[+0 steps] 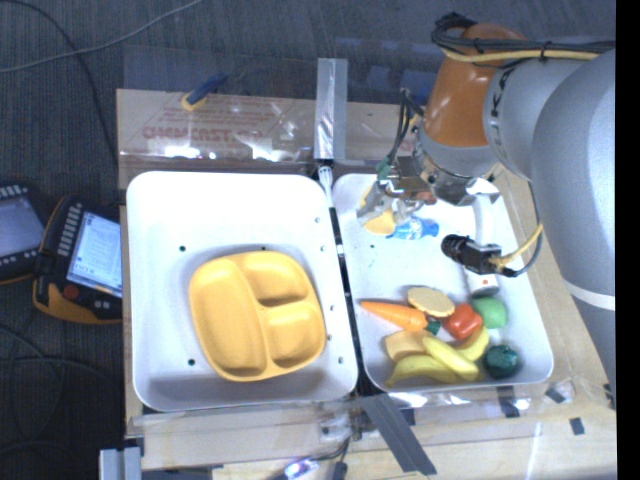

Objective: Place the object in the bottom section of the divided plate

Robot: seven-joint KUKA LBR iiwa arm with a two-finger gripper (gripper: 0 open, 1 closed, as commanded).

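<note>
Over the right bin (540, 298), the claw (398, 200) perhaps touches a yellow piece (380, 224); spread unclear.

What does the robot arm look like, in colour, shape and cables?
The arm is thick and rounded, with smooth grey links and an orange band above the wrist. Black cables loop over the orange part. The gripper below is small, of dull metal, with dark wires beside it.
</note>
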